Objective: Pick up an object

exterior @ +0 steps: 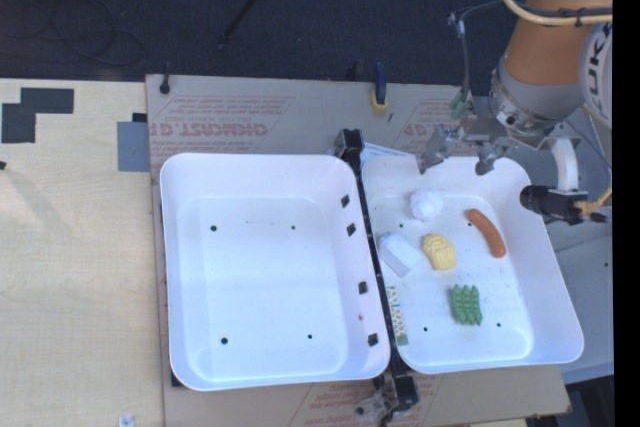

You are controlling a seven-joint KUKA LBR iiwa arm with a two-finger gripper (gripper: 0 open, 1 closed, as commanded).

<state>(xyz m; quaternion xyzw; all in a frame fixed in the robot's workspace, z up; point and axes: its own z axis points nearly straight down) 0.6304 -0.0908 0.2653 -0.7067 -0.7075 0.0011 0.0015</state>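
The right bin (540, 315) holds several small items: a white round lump (427, 206), an orange sausage (486, 231), a yellow corn piece (438, 252), a white flat block (400, 255) and a green pea pod (465, 304). My gripper (461, 155) hangs above the bin's far rim, up and to the right of the white lump. Its two fingers stand apart and nothing is between them.
The left bin (190, 215) lies beside the right one, with a black clip strip (362, 245) along the shared wall. A blue-and-yellow clamp (380, 93) stands at the board's far edge. A black cylinder (548, 202) juts in at the right bin's right side.
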